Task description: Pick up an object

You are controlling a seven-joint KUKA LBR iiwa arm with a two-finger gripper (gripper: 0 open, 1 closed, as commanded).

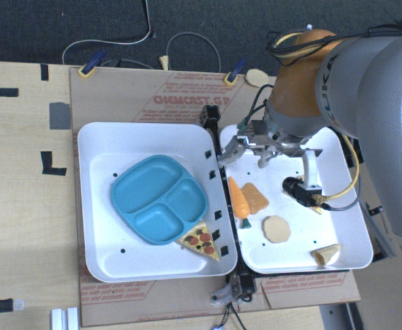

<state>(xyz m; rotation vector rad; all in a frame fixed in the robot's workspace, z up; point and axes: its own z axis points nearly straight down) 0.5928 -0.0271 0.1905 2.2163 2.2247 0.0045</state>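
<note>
While gripper (248,151) hovers, carrot (238,197) hugs divider

Bulky grey arm (366,95), orange wrist band (297,88), yellow cable (352,177), metal two-finger gripper (250,154)

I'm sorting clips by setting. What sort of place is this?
Likely a robot lab bench: two white bins on taped cardboard, toy food like a pizza slice and carrot, loose cables.
</note>
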